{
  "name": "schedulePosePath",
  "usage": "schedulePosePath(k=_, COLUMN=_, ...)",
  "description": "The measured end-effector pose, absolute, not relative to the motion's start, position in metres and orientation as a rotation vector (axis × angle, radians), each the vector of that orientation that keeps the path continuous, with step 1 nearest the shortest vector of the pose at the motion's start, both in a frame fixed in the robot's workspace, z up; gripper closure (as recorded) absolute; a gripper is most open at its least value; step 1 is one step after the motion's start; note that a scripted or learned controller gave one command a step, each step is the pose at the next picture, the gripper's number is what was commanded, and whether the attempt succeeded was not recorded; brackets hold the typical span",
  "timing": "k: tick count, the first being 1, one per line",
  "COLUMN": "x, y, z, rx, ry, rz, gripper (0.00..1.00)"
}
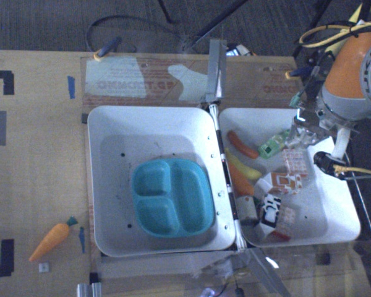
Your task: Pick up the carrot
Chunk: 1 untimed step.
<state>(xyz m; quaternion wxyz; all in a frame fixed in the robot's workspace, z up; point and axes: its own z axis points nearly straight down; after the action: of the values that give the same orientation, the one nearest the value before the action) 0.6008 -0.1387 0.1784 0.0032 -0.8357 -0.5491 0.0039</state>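
Observation:
An orange carrot [49,241] with a green top lies on the wooden bench, outside the bins, at the lower left. My gripper [298,135] hangs over the back of the right bin [340,218], far from that carrot. It is just right of a small green item [273,146] and above a white and orange patterned box [293,166]. Another orange piece [240,183] lies against the right bin's left wall, under a yellow banana [245,167].
A blue divided plate [172,197] sits in the left bin [111,166]. The right bin also holds a red sausage [243,144] and several small boxes [273,212]. Yellow cables [328,33] loop behind the arm at the upper right.

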Motion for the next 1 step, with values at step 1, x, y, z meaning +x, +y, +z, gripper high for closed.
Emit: schedulePosePath(k=1, x=0.6007, y=-0.1379, z=0.1780, rx=-2.619, ry=-1.722, rz=0.013, gripper=0.00)
